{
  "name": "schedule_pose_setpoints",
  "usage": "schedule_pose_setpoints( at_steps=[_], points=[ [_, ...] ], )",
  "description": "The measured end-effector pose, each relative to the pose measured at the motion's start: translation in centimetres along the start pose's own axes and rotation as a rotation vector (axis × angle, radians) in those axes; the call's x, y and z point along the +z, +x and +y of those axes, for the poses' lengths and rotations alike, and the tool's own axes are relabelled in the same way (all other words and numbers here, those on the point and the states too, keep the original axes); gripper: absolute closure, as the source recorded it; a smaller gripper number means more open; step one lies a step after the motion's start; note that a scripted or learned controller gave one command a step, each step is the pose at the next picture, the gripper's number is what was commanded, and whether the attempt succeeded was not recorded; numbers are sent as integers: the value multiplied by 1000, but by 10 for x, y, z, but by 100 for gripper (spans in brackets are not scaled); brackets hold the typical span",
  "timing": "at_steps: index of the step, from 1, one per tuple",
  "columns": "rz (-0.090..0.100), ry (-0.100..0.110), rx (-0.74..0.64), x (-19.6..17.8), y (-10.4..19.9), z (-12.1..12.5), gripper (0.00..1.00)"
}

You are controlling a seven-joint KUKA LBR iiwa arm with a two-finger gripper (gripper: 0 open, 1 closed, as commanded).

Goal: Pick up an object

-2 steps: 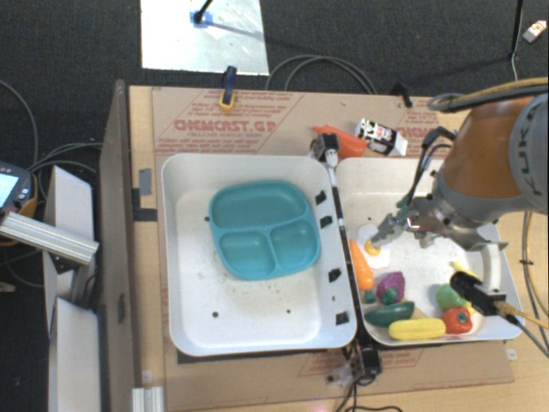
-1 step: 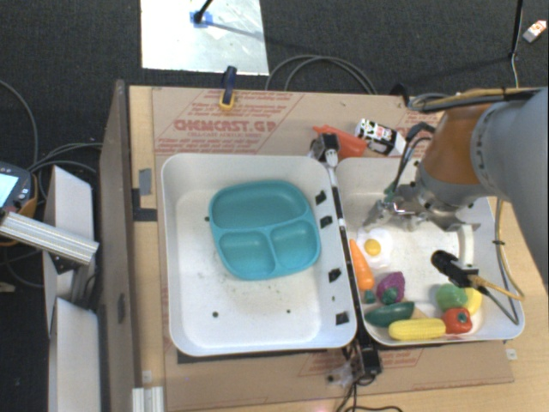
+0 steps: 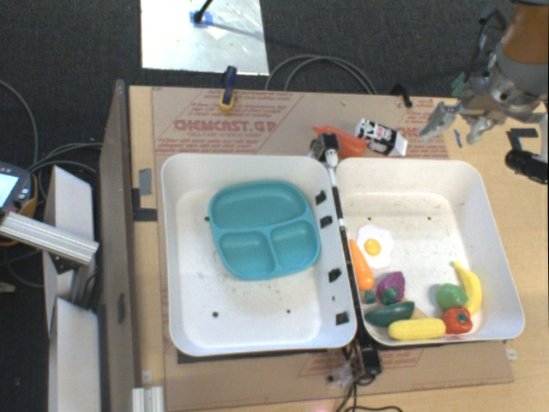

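Looking down, we see the left shallow white bin (image 3: 184,316) holding a teal three-compartment plastic plate (image 3: 264,229). The right white bin (image 3: 489,221) holds toy food: a fried egg (image 3: 374,245), orange carrot (image 3: 361,266), purple cabbage (image 3: 391,285), yellow banana (image 3: 468,286) and corn cob (image 3: 416,329). Our gripper (image 3: 456,122) hangs above the table beyond that bin's far right corner, fingers spread, gripping nothing, well apart from the food.

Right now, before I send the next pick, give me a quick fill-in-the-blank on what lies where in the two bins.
1. The teal divided tray lies in the ____ bin.
2. The fried egg lies in the ____ bin.
3. The banana is coloured ____.
4. The gripper hangs beyond the right bin's ____ corner.

Missing words: left; right; yellow; far right
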State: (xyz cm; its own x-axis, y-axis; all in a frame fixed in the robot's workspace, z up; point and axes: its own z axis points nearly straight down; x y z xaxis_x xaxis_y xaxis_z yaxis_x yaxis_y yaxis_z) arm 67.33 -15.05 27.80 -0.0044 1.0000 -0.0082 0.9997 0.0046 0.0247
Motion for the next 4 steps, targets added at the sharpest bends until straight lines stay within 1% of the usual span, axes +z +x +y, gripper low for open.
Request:
schedule_pose_setpoints(
  at_steps=[1,2,3,4],
  points=[
    [9,31,6,85,-12,-61,0],
    [11,29,0,66,45,-145,0],
    [10,28,-1,126,71,-145,0],
    [-1,16,11,189,48,-178,0]
  ],
)
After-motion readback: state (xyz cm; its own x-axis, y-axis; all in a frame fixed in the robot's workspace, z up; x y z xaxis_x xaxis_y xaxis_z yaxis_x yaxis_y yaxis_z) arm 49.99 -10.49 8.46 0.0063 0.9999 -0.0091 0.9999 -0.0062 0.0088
